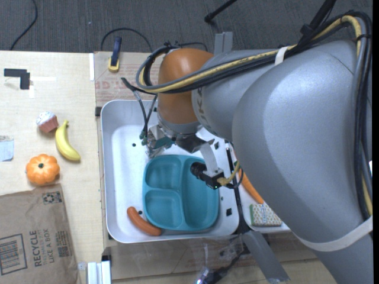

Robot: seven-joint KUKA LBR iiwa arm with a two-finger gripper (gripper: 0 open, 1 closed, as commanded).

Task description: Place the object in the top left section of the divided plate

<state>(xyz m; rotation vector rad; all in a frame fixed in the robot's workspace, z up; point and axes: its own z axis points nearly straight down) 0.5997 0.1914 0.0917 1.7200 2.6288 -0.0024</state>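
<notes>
Teal is the colour of the divided plate (177,203), which is set flat in the white bin (108,158), toward its near edge, with two smaller sections stacked on its left and one long section on its right. The grey arm (284,135) with its orange band (180,81) is reached in from the right and covers much of the bin's far right corner. The claw (153,145) is seen low over the bin floor just beyond the plate's top left section, close to its rim; whether it is wide or narrow cannot be told, and nothing can be made out in its hold. A reddish sausage (144,222) is laid on the bin floor near the near left corner, touching or nearly touching the plate's lower left rim. Beyond the bin's right rim, a carrot (251,189) and a green-patterned sponge (265,216) are partly hidden under the arm. On the counter (53,93), toward its left edge and well apart from the bin, a banana (67,142), a small pumpkin (42,169) and a cupcake (47,122) are grouped near one another, and a cardboard sheet (29,235) marked RECYCLE is spread at the near left corner
</notes>
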